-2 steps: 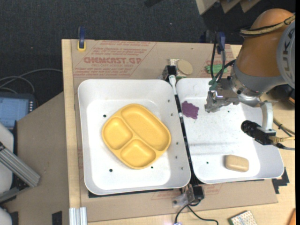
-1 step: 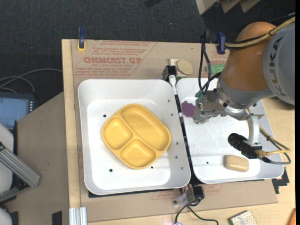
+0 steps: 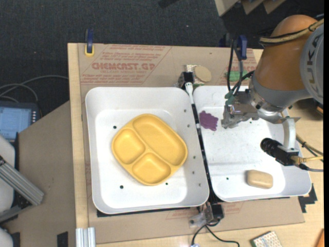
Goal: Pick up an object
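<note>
Tan block (image 3: 259, 179) lies well below the end effector (image 3: 230, 118), whose grip seems unclear.

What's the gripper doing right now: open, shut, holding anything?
Gripper: low over the right bin, just right of the purple object; nothing visible between its fingers, and open or shut cannot be told.

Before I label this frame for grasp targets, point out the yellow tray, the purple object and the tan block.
yellow tray (image 3: 149, 148): camera view, on its central dividers.
purple object (image 3: 208, 120): camera view, on its middle.
tan block (image 3: 259, 179): camera view, on its top face.
</note>
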Available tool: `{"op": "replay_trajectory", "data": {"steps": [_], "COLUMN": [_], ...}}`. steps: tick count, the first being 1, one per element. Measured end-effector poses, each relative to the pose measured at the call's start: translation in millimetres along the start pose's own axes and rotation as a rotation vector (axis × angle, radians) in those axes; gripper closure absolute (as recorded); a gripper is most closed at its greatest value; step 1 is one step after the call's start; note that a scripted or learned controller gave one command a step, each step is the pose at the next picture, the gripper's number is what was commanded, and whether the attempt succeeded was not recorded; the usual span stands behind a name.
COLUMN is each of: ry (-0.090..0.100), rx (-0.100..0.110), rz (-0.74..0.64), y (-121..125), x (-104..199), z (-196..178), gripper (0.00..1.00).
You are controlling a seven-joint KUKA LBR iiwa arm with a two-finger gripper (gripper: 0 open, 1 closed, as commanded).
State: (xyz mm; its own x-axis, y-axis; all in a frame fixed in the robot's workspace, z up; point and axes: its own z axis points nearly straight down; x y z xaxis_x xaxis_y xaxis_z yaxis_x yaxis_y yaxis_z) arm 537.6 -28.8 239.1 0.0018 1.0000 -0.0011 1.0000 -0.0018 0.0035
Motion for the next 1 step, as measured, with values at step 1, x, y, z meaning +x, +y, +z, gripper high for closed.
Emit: {"op": "replay_trajectory", "data": {"steps": [1], "ry": [0.002], "rx": [0.005], "rz": [-0.001], "y": [-22.3], "x": [-3.1], "z": [-11.4], "gripper": [1.0]}}
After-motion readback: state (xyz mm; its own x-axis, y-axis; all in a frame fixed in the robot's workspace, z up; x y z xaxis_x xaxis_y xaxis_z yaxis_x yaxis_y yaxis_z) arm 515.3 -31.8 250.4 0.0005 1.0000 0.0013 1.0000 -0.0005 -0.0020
